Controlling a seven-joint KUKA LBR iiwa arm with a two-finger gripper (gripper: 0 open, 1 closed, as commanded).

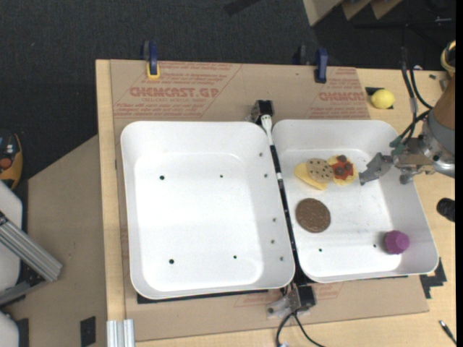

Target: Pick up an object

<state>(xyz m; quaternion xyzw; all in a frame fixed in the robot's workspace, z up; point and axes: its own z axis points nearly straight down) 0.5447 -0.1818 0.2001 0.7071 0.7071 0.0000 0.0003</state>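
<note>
Nearest the camera, a purple object (396, 242) sat in the right bin's (340, 270) front right corner, close to the rim. A little further back and to the left lay a round brown cookie-like disc (313, 215), near the divide between the two bins. Beyond that, a pale yellow wedge-shaped piece (313, 173) rested just beside a red and yellow item (341, 169), the two apparently touching. The gripper (377, 166) reached in from the right at about that depth, over the right bin, just right of the red and yellow item; whether its claw was spread or pressed together could not be told, and nothing showed between its fingers. The left bin (145, 194) lay alongside. Farthest back, a yellow ball (383, 98) sat on the bench (181, 85) behind the right bin.
</note>
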